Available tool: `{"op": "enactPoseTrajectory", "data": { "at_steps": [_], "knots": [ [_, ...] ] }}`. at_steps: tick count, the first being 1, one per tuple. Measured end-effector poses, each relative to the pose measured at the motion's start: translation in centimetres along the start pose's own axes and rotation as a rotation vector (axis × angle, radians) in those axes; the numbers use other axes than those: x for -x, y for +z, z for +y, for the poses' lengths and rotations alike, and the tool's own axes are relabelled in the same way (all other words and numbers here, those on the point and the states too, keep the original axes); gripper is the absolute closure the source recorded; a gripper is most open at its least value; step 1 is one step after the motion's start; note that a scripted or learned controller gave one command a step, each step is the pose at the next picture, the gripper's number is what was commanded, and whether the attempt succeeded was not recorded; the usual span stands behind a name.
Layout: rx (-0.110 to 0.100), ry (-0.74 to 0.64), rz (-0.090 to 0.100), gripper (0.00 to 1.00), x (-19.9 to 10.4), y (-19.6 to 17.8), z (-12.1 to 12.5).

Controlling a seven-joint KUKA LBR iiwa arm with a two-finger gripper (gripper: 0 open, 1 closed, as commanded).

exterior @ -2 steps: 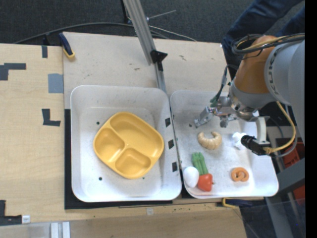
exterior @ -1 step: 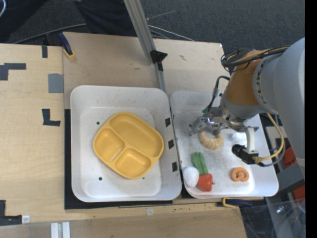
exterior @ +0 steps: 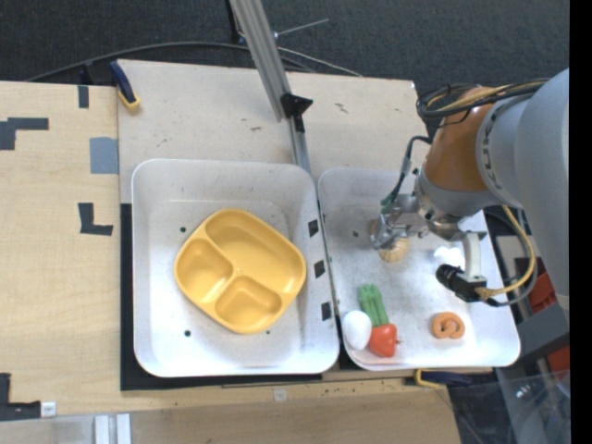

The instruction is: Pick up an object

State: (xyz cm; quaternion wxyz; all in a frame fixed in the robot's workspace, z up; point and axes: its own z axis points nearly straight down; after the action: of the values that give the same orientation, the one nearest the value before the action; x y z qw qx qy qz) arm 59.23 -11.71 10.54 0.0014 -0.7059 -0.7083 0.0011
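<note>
Two white bins (exterior: 148, 248) on pale bench (exterior: 55, 248)

A single fixed camera sits high above the desk (exterior: 231, 109) and looks down at a slight slant, its far side toward the top of the frame, where dark floor shows beyond the desk's back edge. It stands far enough off to take in both white bins whole, the left bin (exterior: 148, 276) near the middle of the frame and the right bin (exterior: 490, 340) just beside it, along with the light wooden board left of the left bin. The arm (exterior: 518, 146) enters from the right of the right bin, large in the frame because it rises toward the lens.
</note>
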Motion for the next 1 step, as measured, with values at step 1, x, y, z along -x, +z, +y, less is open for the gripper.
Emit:
{"op": "enactPoseTrajectory", "data": {
  "at_steps": [1],
  "knots": [
    [0.006,0.002,-0.001,1.0,0.29,-4.3,0.33]
  ]
}}
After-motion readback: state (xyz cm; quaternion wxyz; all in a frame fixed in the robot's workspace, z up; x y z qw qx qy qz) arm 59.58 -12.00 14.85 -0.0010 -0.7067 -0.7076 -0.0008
